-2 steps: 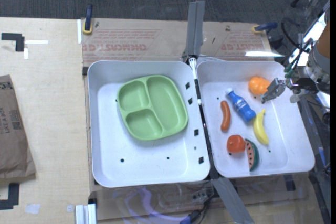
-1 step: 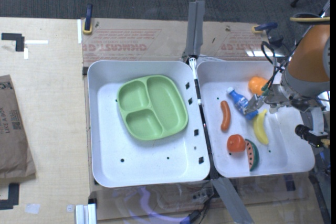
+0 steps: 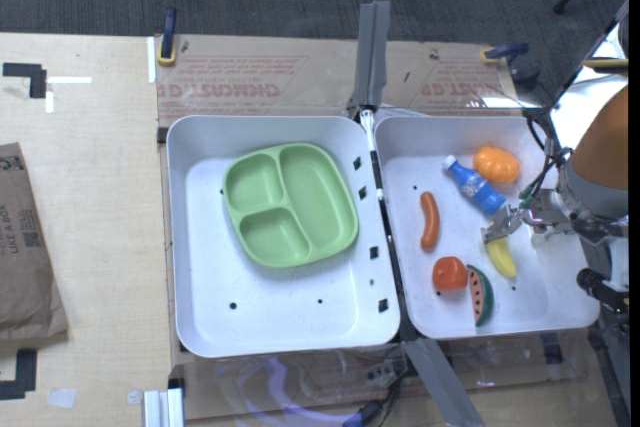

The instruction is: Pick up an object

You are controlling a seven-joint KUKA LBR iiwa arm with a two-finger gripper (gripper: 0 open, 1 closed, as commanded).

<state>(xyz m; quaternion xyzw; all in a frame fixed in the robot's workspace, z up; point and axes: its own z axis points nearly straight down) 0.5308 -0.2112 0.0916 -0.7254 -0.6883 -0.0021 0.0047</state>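
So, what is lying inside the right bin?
The right bin holds a hot dog, blue bottle, orange fruit, banana, tomato and watermelon slice. The pincer hangs above the banana; what is beneath the arm is covered.

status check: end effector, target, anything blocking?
End effector low in right bin, nothing seen held. Tips by banana and blue bottle. Sausage, tomato, watermelon slice, orange crowd close.

plate (image 3: pixel 290 205) in left bin (image 3: pixel 200 315), toys right
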